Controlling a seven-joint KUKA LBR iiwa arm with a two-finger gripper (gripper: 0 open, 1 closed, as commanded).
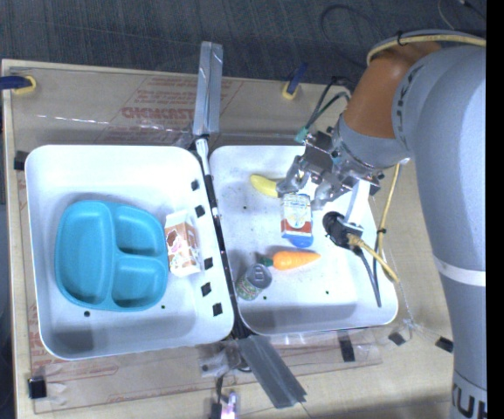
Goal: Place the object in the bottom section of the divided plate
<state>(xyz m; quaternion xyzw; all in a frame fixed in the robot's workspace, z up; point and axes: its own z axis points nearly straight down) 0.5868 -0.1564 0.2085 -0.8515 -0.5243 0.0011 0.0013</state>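
Note:
A blue divided plate (pixel 110 253) lies in the left bin (pixel 51 168). My gripper (pixel 312 188) hangs over the right bin (pixel 356 299), open, its fingers spread just above the far end of a small white, red and blue carton (pixel 296 219). Nothing sits between the fingers. A yellow banana (pixel 265 185) lies just left of the gripper. An orange carrot (pixel 293 259) rests in front of the carton.
A pink and brown snack carton (pixel 182 243) stands by the plate's right edge in the left bin. A small grey can (pixel 254 280) lies near the right bin's front left corner, beside the carrot. The dividing wall (pixel 210 225) runs between the bins.

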